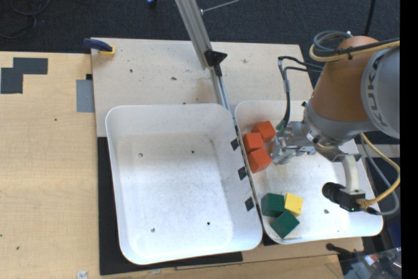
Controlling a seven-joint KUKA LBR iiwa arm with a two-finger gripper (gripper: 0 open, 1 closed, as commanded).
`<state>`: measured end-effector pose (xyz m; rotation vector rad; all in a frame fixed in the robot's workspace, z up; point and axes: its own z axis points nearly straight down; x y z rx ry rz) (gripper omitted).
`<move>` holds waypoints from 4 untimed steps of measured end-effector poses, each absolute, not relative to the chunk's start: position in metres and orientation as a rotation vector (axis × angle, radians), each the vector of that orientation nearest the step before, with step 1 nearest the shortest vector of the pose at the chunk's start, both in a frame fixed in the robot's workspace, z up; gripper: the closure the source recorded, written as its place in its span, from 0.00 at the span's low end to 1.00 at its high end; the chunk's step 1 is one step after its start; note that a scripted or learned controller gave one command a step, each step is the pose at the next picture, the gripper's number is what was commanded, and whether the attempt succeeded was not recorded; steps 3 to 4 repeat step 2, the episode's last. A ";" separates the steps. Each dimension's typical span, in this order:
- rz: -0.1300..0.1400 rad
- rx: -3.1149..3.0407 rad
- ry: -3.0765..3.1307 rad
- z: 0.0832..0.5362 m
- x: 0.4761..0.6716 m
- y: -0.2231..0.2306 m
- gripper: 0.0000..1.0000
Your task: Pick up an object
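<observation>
Three orange blocks (258, 144), two green blocks (279, 213) and one yellow block (294, 203) lie along the right bin's (326, 229) left edge. The hand (282, 148) sits beside the orange ones; I cannot tell its opening.

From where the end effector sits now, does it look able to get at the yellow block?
Probably yes. The yellow block lies uncovered in the right bin, its top exposed, below the end effector. Two green blocks crowd its left side, which may hamper finger placement.

Left of the divider rim (240, 160) the left bin (130, 140) lies open, while orange blocks (258, 147) crowd its right side beside the gripper (279, 148).
</observation>
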<state>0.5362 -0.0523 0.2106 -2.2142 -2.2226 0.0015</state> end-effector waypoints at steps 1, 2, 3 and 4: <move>0.001 -2.216 -2.225 0.224 0.539 -0.003 1.00; 0.001 -2.215 -2.223 0.228 0.551 0.044 1.00; 0.001 -2.215 -2.223 0.228 0.551 0.044 1.00; 0.001 -2.215 -2.223 0.228 0.551 0.044 1.00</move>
